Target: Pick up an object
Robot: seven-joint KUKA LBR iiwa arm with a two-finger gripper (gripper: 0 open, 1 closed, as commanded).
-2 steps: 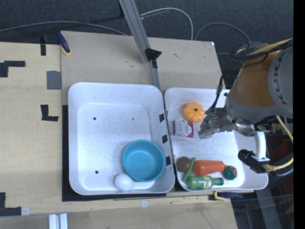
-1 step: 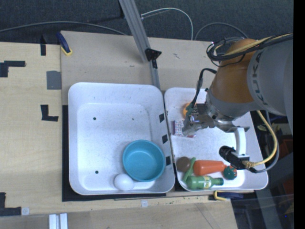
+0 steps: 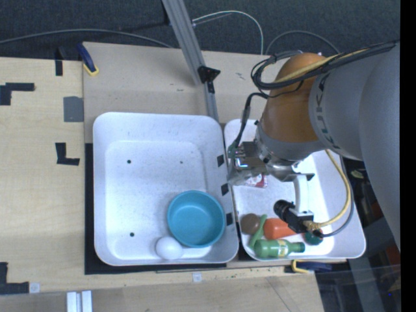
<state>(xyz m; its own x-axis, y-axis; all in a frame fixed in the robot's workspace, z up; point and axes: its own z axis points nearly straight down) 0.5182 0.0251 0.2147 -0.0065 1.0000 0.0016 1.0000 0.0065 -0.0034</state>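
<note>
Small red-and-white flat item (image 3: 259, 182) is lying in the upper left part of the right shallow white bin (image 3: 351, 239), just right of centre frame. It is partly covered from above by the gripper.

Gripper (image 3: 242, 162) is hanging over that bin's left wall, just above and left of the red-and-white item. Contact with the item cannot be told. Open or shut also cannot be told, since the metal parts are blurring together at this angle. Nothing is visibly being held.

The remaining right-bin contents are crowding the lower left corner:
- brown rounded lump (image 3: 249, 223), sitting nearest the left wall
- orange-red tapered piece (image 3: 281, 227), lying just right of the lump, with a green strip running between the two
- green plastic bottle (image 3: 276, 247), lying on its side along the bottom wall, below both, cap end pointing right

Left shallow white bin (image 3: 149, 148) is occupying mid-frame and touching the right bin along their shared edge. It is holding two things:
- blue round bowl (image 3: 195, 218), sitting upright in the lower right corner
- white ball (image 3: 169, 247), resting against the bowl's lower left side, near the bottom wall

The grey arm with orange band (image 3: 292, 109) is reaching in from the right and covering the right bin's upper portion. The pale wooden bench (image 3: 39, 194) is extending to the left edge of the frame.
</note>
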